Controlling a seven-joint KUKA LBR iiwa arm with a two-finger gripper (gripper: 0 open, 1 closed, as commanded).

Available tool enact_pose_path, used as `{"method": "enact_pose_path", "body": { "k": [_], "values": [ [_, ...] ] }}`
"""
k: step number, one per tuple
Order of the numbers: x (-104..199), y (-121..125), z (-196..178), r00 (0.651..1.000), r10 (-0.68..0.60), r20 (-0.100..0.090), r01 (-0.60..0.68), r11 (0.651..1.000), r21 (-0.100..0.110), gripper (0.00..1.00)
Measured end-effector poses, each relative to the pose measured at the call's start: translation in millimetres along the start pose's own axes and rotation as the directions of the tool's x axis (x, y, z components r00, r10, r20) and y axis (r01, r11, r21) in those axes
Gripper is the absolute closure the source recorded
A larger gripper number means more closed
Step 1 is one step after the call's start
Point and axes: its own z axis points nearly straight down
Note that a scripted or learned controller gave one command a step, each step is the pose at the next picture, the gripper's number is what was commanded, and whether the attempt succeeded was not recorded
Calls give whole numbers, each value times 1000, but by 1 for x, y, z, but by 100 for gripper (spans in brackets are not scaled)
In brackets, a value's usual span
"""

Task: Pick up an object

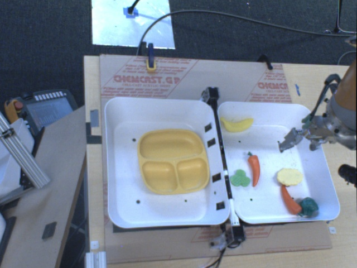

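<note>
Camera view: two shallow white bins are seen side by side on the bench, a left bin (120, 149) and a right bin (268, 208). A yellow divided tray (170, 161) lies in the middle of the left bin. The arm (343, 108) enters from 3 o'clock, and its gripper (301, 140) hangs over the right bin's 3 o'clock side, above the bin floor. Its two fingers are seen spread apart, with nothing between them.

Several small toy foods are scattered in the right bin. A yellow banana (236, 125) is placed near the bin's 11 o'clock corner. An orange carrot (254, 168) lies near the bin's centre, with a green broccoli piece (240, 178) just beside it at 8 o'clock. A pale yellow round piece (289, 177) rests at 6 o'clock from the gripper, apart from it. A second orange carrot (289, 200) lies toward the bin's 5 o'clock corner, touching a dark green piece (308, 206).
</note>
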Motion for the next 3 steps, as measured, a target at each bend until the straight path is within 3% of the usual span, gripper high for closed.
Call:
{"method": "enact_pose_path", "body": {
  "k": [1, 3],
  "values": [
    [0, 3, -6, 1000, -3, 3, 3, 1000, -12, 0],
    [-4, 11, 82, 1000, -1, 1, 1, 1000, -6, 0]
  ]
}}
